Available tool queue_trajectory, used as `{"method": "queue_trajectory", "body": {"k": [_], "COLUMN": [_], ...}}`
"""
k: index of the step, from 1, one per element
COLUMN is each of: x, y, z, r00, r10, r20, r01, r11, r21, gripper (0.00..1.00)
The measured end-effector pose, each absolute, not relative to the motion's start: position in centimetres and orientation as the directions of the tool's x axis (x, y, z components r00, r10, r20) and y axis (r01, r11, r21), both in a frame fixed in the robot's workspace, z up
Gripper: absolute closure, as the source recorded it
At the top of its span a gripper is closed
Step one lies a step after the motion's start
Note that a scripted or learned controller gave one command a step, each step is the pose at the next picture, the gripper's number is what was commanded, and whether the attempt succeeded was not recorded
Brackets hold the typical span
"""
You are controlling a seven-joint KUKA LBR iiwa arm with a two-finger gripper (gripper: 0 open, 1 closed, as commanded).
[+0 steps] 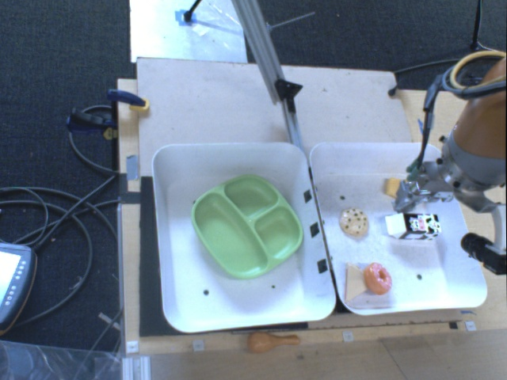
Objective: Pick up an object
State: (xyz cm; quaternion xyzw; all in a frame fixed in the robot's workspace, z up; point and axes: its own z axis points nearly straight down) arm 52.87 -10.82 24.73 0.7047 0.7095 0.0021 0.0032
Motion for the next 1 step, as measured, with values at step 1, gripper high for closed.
{"method": "queue_trajectory", "body": {"k": [1], "x": [54.73], "y": [-5.07], "z": [25.16], "r00": [-0.012], "r10": [1.000], "r20": [0.002], "r01": [1.000], "r11": [0.012], "r21": [0.004], "gripper": [1.00]}}
